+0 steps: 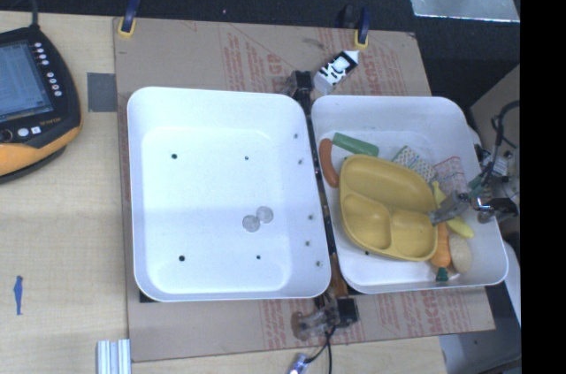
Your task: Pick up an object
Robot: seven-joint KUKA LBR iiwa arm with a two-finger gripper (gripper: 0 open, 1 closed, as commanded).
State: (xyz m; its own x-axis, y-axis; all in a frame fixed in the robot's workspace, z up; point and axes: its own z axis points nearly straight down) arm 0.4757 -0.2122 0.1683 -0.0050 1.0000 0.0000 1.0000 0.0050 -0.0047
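- 2 shallow white bins sat side by side on a cardboard sheet (265,54): the left bin (159,125) at 9 o'clock and the right bin (442,111) at 3 o'clock of the bench centre.
- The left bin held 2 small round grey discs (257,218) lying touching each other, toward 6 o'clock of its floor.
- The right bin held a yellow divided tray (385,204), tilted, in its centre.
- An orange sausage-shaped piece (328,162) lay at 10 o'clock of the tray, with a green stick (355,144) at 12 o'clock of it.
- A carrot-like orange piece (441,250) and a yellow piece (460,227) lay at 4 o'clock of the tray.
- The gripper (455,206) reached in at 3 o'clock, its tip at the tray's 3 o'clock rim; whether the fingers were spread or closed could not be told.
- A handheld control pendant (31,103) rested at 9 o'clock on the bench.
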